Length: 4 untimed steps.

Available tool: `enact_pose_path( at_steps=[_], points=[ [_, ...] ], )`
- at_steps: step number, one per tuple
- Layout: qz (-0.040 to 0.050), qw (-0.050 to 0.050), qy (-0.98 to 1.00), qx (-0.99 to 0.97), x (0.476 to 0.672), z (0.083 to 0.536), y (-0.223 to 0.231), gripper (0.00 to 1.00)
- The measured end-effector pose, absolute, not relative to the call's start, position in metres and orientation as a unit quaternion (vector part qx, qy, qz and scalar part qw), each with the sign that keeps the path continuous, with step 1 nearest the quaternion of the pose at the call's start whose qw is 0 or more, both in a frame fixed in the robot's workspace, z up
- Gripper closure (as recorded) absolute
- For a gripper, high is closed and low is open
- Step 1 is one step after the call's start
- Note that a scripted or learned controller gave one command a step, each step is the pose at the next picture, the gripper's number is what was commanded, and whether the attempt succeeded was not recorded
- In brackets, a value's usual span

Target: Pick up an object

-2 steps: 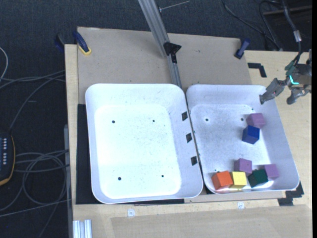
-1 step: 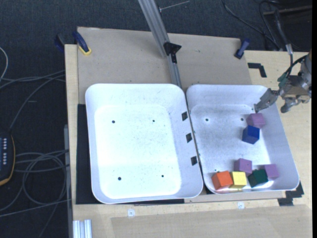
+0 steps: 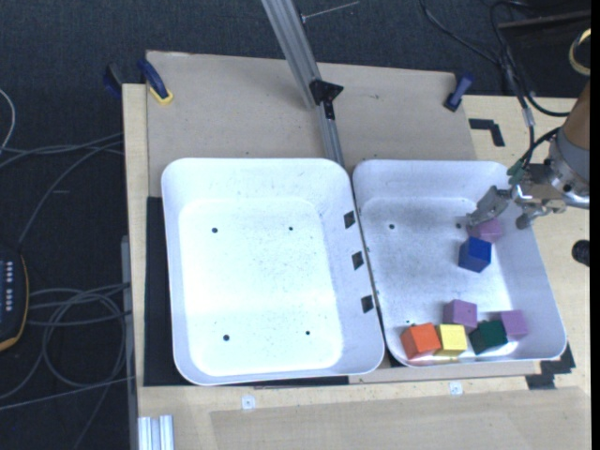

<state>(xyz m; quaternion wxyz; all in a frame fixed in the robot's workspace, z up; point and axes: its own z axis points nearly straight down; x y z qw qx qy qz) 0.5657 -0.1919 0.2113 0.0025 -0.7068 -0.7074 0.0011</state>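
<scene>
My gripper [image 3: 502, 217] hangs over the upper right of the right bin [image 3: 412, 204], fingers spread open. A small pink-purple block [image 3: 489, 231] lies just under its left finger [image 3: 486, 206]; I cannot tell whether they touch. A blue cube [image 3: 475, 254] sits a little below that, apart from the gripper. Along the bin's front edge sit an orange block [image 3: 421, 339], a yellow block [image 3: 452, 337] and a green block [image 3: 487, 336]. Two purple blocks [image 3: 461, 311] [image 3: 513, 322] lie beside them.
The left bin [image 3: 187, 186] stands beside the right one, with black clips [image 3: 356, 259] along the shared wall. A grey metal pole [image 3: 300, 45] slants up from behind the bins. Cables lie on the floor at the left and upper right.
</scene>
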Motion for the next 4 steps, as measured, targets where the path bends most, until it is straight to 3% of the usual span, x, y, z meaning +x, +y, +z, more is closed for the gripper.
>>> enact_pose_path(
  at_steps=[1,2,4],
  points=[
    [0.0015,0.004,-0.707,-0.707,0.557,0.154,-0.186,0.0],
    [-0.0014,-0.001,-0.708,-0.707,0.559,0.169,-0.187,1.0],
    [-0.0017,-0.003,-0.708,-0.706,0.567,0.27,-0.194,1.0]
  ],
)
